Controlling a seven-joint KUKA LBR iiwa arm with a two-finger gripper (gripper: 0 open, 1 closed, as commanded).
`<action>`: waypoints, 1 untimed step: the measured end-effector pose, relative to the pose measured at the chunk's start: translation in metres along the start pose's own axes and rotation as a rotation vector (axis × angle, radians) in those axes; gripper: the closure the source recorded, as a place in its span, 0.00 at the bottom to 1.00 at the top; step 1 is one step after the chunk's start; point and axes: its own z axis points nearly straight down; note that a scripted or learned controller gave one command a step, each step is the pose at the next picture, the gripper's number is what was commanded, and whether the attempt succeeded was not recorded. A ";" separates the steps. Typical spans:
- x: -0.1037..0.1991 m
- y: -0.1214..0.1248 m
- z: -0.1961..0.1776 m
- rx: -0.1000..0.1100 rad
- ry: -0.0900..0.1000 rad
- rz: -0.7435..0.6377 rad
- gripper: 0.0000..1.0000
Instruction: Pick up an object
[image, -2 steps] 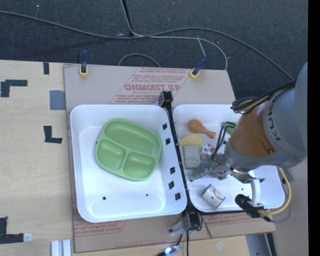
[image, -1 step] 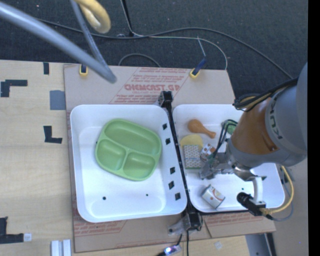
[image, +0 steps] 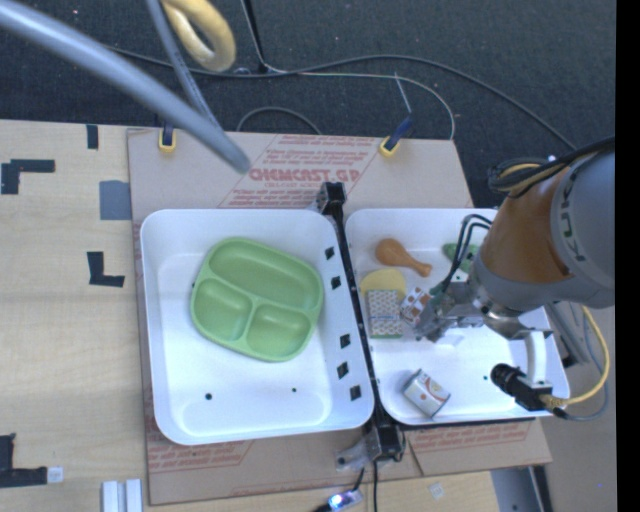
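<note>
Working from the near edge of the counter (image: 60, 330) outward, the closest candidate is a small grey can-like object (image: 425, 392) lying on its side near the front of the right bin (image: 470, 408), well clear of everything else. Farther in, the claw (image: 432, 318) sits low over the middle of that bin, at the end of the grey arm (image: 545, 245) with its orange band; whether it is open or closed cannot be told, since the wrist hides the tips. Just to its left lie a patterned rectangular packet (image: 385, 315) and a yellow sponge-like block (image: 383, 282), touching each other, with a small reddish-white item (image: 413, 304) right beside the claw. Beyond them, toward the far wall, is an orange drumstick toy (image: 402, 257). The left bin (image: 165, 400) holds a green divided plate (image: 258, 298). For a clean pick, I would judge it best to descend straight onto one item only, centring on it so neighbours are not pinched too.
</note>
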 end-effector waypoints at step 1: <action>0.009 0.005 -0.055 -0.002 0.000 -0.002 1.00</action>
